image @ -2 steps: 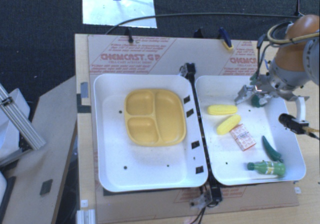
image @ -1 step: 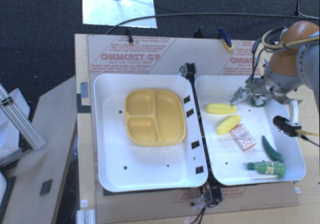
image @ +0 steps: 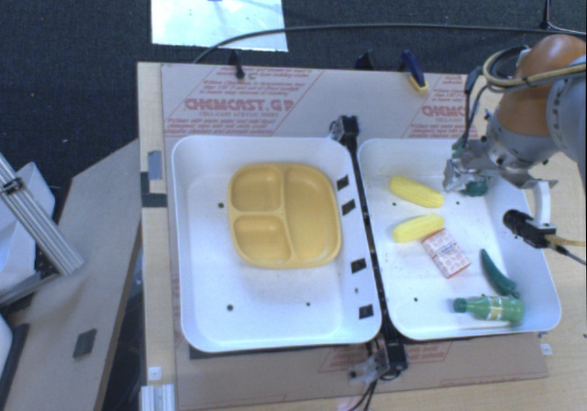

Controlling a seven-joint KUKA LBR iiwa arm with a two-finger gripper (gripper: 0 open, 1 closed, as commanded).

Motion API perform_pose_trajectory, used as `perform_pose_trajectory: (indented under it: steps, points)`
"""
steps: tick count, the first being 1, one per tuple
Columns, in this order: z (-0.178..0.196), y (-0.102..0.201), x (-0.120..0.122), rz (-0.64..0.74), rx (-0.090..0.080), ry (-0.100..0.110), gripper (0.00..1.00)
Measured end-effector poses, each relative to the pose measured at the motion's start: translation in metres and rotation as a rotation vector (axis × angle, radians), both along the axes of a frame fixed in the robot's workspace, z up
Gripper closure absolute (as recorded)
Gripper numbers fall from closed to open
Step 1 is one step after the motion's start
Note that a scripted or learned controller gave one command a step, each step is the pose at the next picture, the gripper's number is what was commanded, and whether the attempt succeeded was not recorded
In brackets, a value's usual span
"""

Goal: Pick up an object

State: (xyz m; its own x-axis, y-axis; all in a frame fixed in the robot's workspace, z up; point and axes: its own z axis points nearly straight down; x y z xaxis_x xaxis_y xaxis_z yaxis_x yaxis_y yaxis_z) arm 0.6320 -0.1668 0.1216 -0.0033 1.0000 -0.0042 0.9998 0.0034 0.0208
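Note:
My gripper (image: 461,176) hangs low over the back right part of the right bin (image: 404,322), under the grey arm with its orange band (image: 550,61). A small teal-green thing (image: 476,187) shows right at the gripper's tip; whether it is held cannot be told. To the gripper's left lies a yellow corn cob (image: 415,191), with a second yellow piece (image: 418,228) in front of it. A small red-and-white box (image: 446,253), a dark green vegetable (image: 498,273) and a green bottle (image: 489,308) lie nearer the bin's front.
The left bin (image: 197,308) holds a yellow divided plate (image: 282,215). A black divider strip (image: 358,216) runs between the bins. A black part of the arm (image: 525,227) juts over the right bin's right side. Clamps (image: 415,72) sit at the bench's back edge.

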Motion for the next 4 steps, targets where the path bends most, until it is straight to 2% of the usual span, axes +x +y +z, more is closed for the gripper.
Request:
perform_pose_trajectory:
  steps: [1,2,3,4]
  points:
    - [0.058,-0.002,0.011,0.003,0.002,0.014,1.00]
    - [0.107,-0.002,0.013,0.003,0.002,0.013,1.00]
    - [0.112,-0.002,0.014,0.003,0.003,0.017,1.00]
    - [0.111,0.059,-0.005,0.006,0.006,0.020,1.00]
